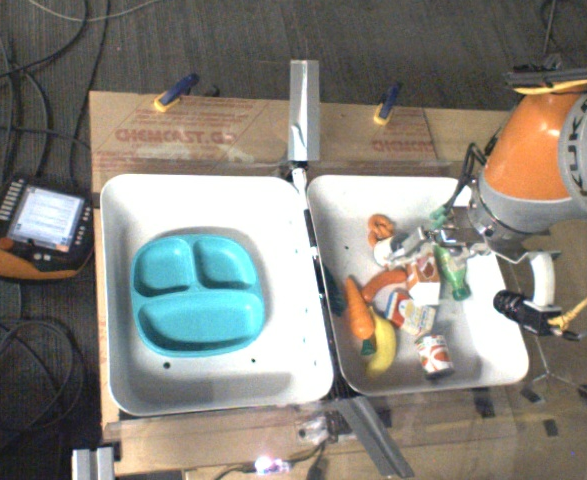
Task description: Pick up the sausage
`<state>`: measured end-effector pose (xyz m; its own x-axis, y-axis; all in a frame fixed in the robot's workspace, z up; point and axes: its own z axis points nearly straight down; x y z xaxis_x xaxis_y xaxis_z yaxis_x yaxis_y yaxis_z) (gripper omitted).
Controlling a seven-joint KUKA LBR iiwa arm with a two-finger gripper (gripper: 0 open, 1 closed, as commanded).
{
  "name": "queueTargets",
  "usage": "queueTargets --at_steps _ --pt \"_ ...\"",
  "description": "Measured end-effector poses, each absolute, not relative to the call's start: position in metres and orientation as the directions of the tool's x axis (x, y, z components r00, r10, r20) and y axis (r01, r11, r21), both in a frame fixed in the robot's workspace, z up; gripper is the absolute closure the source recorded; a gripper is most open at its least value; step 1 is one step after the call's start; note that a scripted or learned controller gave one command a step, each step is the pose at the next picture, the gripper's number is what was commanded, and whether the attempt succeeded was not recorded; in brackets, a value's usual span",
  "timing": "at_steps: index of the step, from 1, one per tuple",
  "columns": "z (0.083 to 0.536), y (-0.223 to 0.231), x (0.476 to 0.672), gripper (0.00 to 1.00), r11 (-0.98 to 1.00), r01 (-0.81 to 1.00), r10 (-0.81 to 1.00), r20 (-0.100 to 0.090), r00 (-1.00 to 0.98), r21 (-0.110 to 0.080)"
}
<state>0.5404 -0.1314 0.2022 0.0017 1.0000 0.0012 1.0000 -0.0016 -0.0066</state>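
We look down at a slant on a counter [223, 133] carrying two shallow white bins side by side. The left bin [123, 368] holds a turquoise divided plate [199, 293] with three compartments. The right bin [493, 358] holds a jumble of toy food. The grey arm with its orange band [535, 148] reaches in from three o'clock, and its pincer [441, 240] hangs over the upper middle of the right bin — we cannot tell how far apart it stands or whether it has hold of anything, since it merges with the clutter beneath. Just at the pincer's five o'clock stands a green bottle [457, 276], tilted slightly. The sausage [390, 284], a reddish-brown curved piece, lies at the pincer's seven o'clock, near the bin's middle. At the sausage's nine o'clock lies an orange carrot [358, 310], and at its six o'clock a yellow banana [381, 348]. A small pretzel-like orange piece [380, 228] lies at the sausage's twelve o'clock. A small red and white can [434, 355] rests toward the bin's near edge. Outside the bins, at nine o'clock, a handheld control pendant [35, 226] with a lit screen lies on the floor.
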Motion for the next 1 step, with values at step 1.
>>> queueTargets --at_steps 1 --pt "0.1238 -0.1331 0.5722 0.0 0.179 0.983 0.984 -0.012 -0.179 0.027"
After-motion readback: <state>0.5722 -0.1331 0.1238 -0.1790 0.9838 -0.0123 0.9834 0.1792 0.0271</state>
